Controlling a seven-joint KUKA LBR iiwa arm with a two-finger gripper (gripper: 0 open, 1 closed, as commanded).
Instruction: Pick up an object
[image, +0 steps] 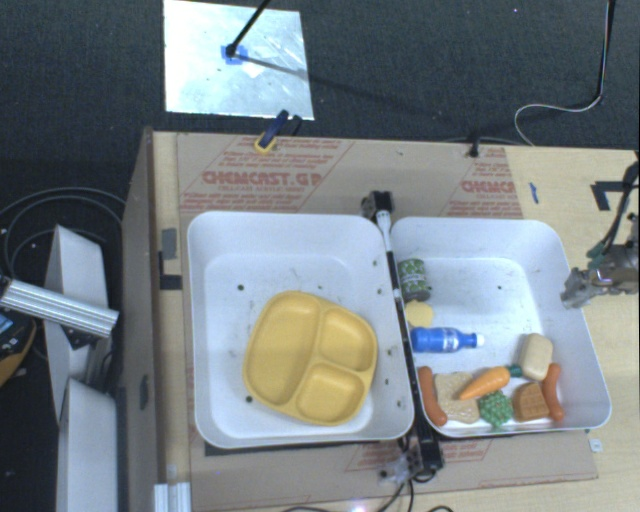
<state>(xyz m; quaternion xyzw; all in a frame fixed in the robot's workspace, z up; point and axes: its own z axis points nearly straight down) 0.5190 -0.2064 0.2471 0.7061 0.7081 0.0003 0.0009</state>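
Note:
The right bin (470, 245) holds several toy foods along its left and front sides. A green can (413, 279) stands near the divider, with a pale yellow piece (420, 314) just below it. A blue bottle (443, 340) lies on its side, cap to the right. At the front lie an orange carrot (484, 381), a red sausage (431, 394), a bread slice (457, 393), a green broccoli (494, 408), a brown bread piece (531, 401), a beige roll (535, 355) and a second sausage (553, 389). My gripper (586, 284) hangs at the bin's right rim, apart from all of them.
The left bin (290, 245) holds a yellow compartment plate (311, 355). Cardboard (330, 175) lies under both bins. A clamp (380, 205) sits at the top of the divider. Cables and grey metal parts (60, 305) lie left of the bench.

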